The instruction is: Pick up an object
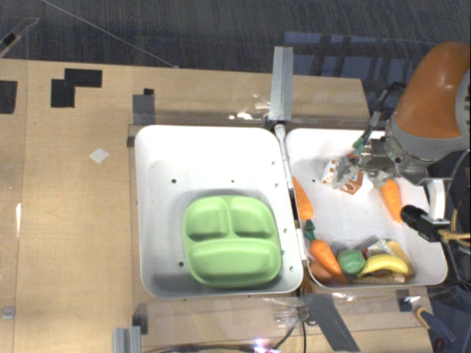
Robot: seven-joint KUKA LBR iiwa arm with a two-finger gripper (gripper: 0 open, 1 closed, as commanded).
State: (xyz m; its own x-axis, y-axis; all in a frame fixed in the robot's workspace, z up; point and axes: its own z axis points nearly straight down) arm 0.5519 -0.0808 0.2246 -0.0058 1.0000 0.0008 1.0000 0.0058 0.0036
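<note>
Found no legible writing on the crinkled snack packet (344, 176) in the right bin (324, 149). Located claw (366, 155) just beside the packet's right edge, largely hidden under the wrist; could not tell its opening or any grasp. Noted carrot (391, 198) nearby, partly covered.

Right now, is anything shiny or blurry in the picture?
In the camera view, bright glare glints on the metal divider above the bins. The green tray casts a soft shadow on the left bin. The arm's orange band looks a bit blurry. The crinkly packet catches small glints.
</note>
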